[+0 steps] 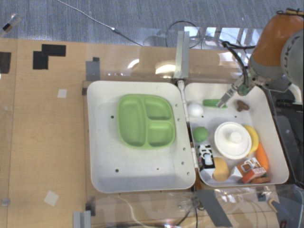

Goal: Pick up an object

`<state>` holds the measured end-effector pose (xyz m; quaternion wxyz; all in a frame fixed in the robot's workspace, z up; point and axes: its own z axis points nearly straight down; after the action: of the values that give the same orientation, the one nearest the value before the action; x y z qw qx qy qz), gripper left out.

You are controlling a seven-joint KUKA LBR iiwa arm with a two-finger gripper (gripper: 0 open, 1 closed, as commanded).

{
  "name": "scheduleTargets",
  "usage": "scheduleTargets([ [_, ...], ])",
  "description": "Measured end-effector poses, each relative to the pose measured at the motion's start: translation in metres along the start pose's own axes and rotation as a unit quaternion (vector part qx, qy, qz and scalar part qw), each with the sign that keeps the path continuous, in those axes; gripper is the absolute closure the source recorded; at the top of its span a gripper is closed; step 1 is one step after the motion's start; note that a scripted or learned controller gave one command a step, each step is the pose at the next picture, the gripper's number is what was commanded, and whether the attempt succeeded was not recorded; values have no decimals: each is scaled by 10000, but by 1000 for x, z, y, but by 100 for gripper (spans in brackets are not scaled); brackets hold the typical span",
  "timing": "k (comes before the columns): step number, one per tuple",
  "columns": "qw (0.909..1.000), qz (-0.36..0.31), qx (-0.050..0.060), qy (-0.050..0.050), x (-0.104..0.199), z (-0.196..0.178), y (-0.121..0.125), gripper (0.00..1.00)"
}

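Note:
My gripper [223,102] reaches down into the back of the right bin [280,167]. Its tip sits at the right end of a green stick [209,102] lying flat there; whether it grips the stick cannot be made out. A white ball [194,110] lies just left of the stick and a small brown piece [242,105] lies to the tip's right. Nearer the front are a green ball [200,133], a white round lid [232,139], a banana [253,137] and a carrot [262,156].
The left bin [102,170] holds a green divided plate [145,121]. At the right bin's front lie a black-and-white item [205,156], a tan lump [220,169] and an orange box [250,169]. A metal post [180,56] stands behind the divider between the bins.

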<state>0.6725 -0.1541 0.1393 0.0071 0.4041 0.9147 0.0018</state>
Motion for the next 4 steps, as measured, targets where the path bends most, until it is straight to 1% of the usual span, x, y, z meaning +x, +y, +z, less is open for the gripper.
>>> scheduleTargets([
  [1,9901,-1404,1,9,56,43,-11,0],
  [2,9943,-1062,-13,-6,84,47,-61,0],
  [3,9546,-2977,6,-25,58,-87,-115,0],
  [4,9442,-3293,4,70,75,-1,-47,0],
])
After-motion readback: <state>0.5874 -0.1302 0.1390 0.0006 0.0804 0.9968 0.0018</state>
